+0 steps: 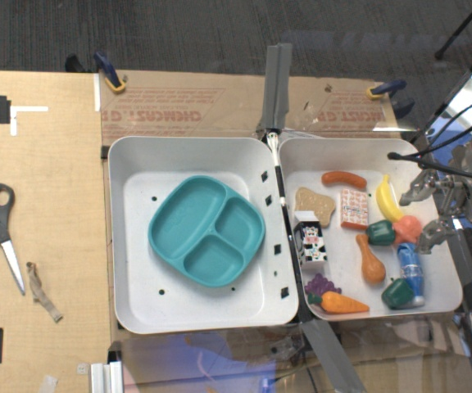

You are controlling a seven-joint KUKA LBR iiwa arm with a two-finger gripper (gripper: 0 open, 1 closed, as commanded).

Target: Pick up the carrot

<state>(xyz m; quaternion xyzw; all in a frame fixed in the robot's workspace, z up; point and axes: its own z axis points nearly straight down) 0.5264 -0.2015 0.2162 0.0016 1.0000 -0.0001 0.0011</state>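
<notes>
By the right bin's front edge lies the carrot [344, 304]; jaws hang released, well apart.

Two white bins [121, 244] sit on a tan tabletop [39, 219]. The left bin holds a teal plate [207, 232]. In the right bin, the carrot [344, 304] is orange beside purple grapes [319, 286]; nearby are a yellow banana [388, 198], a red sausage [344, 178], a black-and-white cow-patterned carton [311, 242], a blue bottle [410, 269] and a green pepper [380, 233].
</notes>
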